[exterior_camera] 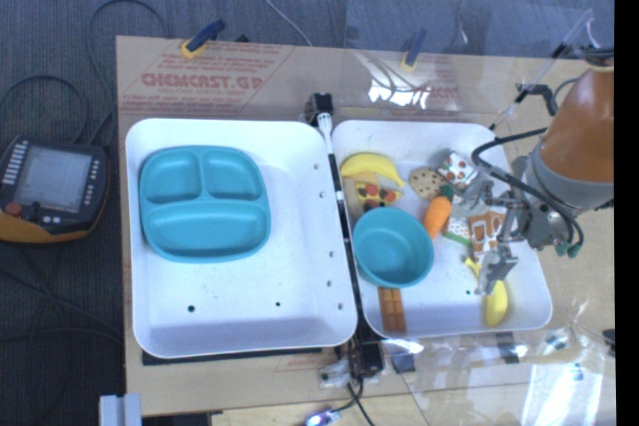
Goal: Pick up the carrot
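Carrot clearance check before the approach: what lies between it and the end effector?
In the camera view, a small orange-and-white item lies between the carrot and the end effector.

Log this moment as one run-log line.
hand: over right bin | carrot: lying beside blue bowl, not held | task: pending

High slanted overview of both bins [240, 339]

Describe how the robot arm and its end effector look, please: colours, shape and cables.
The arm is rounded, with a broad orange band above a grey wrist section. Black cables loop around the wrist. The end effector is a small grey metallic assembly, with details too blurred to tell.
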`<state>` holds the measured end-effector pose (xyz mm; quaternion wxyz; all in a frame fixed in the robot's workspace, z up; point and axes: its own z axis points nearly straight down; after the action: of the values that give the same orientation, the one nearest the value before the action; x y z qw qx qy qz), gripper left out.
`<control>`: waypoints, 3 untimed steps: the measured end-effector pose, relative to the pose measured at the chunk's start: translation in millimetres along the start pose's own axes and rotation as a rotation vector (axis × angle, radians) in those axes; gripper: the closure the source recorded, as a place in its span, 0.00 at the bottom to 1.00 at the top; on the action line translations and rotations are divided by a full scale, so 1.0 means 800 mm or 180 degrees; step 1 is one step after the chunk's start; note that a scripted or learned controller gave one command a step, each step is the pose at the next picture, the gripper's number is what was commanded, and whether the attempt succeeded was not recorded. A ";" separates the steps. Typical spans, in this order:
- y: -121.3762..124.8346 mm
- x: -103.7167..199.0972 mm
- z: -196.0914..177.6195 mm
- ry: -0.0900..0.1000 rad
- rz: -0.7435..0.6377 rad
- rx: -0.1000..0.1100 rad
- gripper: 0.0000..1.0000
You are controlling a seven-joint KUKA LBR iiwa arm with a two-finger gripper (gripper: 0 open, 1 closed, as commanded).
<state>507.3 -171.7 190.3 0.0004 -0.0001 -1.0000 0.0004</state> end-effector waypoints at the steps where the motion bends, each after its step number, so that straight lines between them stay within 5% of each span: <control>1: 0.032 -0.052 0.118 -0.0021 -0.0303 0.0010 0.00; 2: 0.024 -0.053 0.108 -0.0027 -0.0300 0.0056 1.00; 3: 0.099 -0.052 -0.072 -0.0053 -0.0443 0.0006 1.00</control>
<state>548.9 -92.6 247.5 -0.0079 0.0694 -0.9976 0.0013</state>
